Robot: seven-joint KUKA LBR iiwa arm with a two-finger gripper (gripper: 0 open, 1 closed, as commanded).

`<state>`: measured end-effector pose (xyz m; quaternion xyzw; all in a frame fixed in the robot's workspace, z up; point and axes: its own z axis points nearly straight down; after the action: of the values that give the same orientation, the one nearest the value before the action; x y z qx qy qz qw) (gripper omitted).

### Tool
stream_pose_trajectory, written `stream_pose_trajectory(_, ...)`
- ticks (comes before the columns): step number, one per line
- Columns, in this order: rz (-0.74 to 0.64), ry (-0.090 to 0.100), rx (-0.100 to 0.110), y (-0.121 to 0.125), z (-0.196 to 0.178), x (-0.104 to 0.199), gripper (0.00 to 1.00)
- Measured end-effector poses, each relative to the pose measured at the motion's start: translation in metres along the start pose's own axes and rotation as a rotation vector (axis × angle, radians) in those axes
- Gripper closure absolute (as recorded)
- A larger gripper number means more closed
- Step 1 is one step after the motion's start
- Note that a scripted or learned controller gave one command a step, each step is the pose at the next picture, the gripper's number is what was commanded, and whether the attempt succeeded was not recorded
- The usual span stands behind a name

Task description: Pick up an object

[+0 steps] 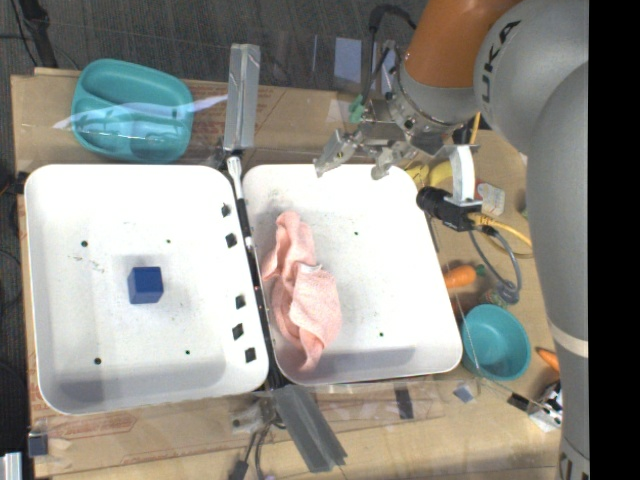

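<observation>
Place: a robotics lab.
Bench: plywood top (120,438) bearing two taped-down white bins (60,198).
Arm: an industrial arm (540,98) reaching in.
Clutter: loose cables (495,243), stray props, dark carpet (150,18) behind.

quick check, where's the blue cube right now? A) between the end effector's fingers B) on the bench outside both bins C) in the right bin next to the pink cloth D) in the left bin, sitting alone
D: the blue cube sits on the floor of the left bin, apart from the pink cloth in the right bin, and far from the end effector.
</observation>
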<state>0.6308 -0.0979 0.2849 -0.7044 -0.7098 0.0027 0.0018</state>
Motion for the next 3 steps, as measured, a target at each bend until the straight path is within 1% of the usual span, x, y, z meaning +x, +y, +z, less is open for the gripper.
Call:
stream_pose_trajectory(1, -0.081, -0.001, 0.001, 0.026, 0.137, 0.008, 0.00)
stream_pose_trajectory(2, -0.135, 0.000, -0.002, 0.002, 0.194, -0.008, 0.00)
stream_pose_trajectory(3, -0.234, 0.001, -0.004, -0.058, 0.194, -0.018, 0.00)
